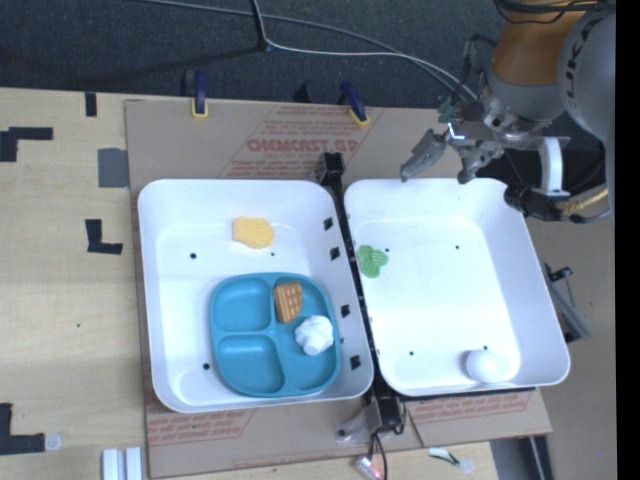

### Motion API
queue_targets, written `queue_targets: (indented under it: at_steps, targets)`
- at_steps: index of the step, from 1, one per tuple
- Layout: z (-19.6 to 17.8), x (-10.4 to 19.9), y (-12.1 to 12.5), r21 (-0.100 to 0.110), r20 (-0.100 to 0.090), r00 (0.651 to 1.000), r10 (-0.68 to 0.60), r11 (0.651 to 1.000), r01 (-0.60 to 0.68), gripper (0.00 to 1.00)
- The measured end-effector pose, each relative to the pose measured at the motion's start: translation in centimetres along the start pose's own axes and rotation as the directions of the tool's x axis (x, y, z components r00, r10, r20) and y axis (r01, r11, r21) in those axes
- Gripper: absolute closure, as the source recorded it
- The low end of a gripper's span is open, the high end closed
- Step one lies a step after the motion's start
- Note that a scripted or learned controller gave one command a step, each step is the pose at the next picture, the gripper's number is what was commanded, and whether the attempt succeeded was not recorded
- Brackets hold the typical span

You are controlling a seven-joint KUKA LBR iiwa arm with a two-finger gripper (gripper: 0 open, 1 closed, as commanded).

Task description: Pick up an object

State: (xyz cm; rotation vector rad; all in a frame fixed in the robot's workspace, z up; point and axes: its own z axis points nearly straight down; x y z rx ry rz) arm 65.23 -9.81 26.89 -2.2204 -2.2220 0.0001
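My gripper (pixel 443 165) hangs above the back edge of the right bin (pixel 520 258), open, with nothing between its fingers. In that bin a small green object (pixel 373 261) lies near the left wall and a white ball (pixel 488 365) rests near the front right corner. The left bin (pixel 165 268) holds a yellow piece (pixel 254 232) toward the back and a blue divided tray (pixel 245 353). On the tray sit a brown waffle-like piece (pixel 288 301) and a white crumpled object (pixel 315 334).
Both bins stand on a cardboard sheet (pixel 280 138) held by clamps at the back. A cable (pixel 330 38) runs across the dark background toward the arm. Black clips (pixel 331 168) sit on the ridge between the bins.
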Motion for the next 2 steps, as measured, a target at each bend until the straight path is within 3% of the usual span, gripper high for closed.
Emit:
queue_targets:
  at_steps: [1, 2]
  targets:
    - [0.0, 0.0, 0.0, 0.0, 0.0, 1.0, 0.0, 1.0, 0.0, 0.0]
    - [-0.1, 0.5, -2.1, 0.0, 0.001, 0.999, -0.05, 0.999, 0.05, 0.0]
